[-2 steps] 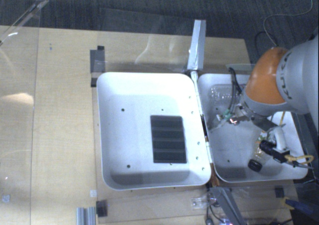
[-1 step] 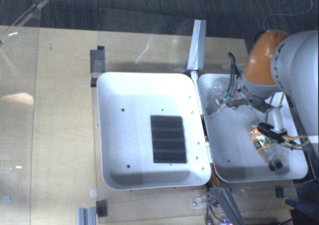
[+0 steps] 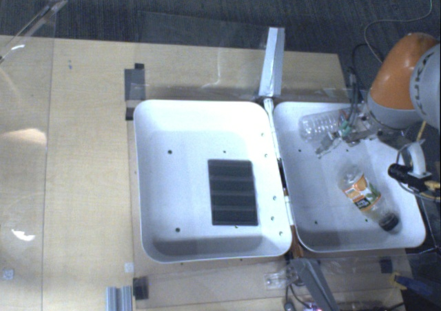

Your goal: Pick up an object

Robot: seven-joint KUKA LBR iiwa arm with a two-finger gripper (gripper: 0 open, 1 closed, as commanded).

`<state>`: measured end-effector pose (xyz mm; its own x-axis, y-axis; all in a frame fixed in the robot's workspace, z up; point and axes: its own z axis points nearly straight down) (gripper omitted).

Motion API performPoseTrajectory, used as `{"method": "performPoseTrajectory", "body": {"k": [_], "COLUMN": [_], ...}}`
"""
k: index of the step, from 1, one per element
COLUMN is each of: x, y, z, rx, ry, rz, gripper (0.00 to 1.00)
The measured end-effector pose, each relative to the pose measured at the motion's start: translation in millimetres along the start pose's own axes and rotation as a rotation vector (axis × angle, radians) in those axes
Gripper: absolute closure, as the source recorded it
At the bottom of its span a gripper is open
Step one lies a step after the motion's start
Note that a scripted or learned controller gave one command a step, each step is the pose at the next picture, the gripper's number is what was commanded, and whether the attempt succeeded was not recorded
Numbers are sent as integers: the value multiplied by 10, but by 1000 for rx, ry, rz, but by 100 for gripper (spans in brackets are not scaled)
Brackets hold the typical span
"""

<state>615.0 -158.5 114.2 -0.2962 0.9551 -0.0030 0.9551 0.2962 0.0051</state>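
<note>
Pick not yet done, by look of it: gripper (image 3: pixel 342 132) low over right bin (image 3: pixel 413 237), far edge, at clear plastic bottle (image 3: pixel 322 125) lying on side near far-left corner. Whether bottle sits between fingers: cannot tell; opening of fingers unreadable at this size. Second bottle (image 3: pixel 367 199), orange label, dark cap, lies loose toward near-right corner. Left bin (image 3: pixel 148 165) holds dark ribbed slab (image 3: pixel 233 192) at middle. Arm (image 3: pixel 406 82) cut off at right; bottle outline faint against white

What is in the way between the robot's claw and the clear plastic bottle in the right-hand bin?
Nothing visible. The gripper is right at the clear bottle in the right bin. The other bottle, with an orange label, lies apart, nearer the bin's front.
</note>
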Motion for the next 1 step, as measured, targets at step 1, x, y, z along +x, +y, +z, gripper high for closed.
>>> {"method": "performPoseTrajectory", "body": {"k": [1], "x": [-59], "y": [131], "z": [-28], "rx": [17], "ry": [8], "rz": [-32], "gripper": [0]}}
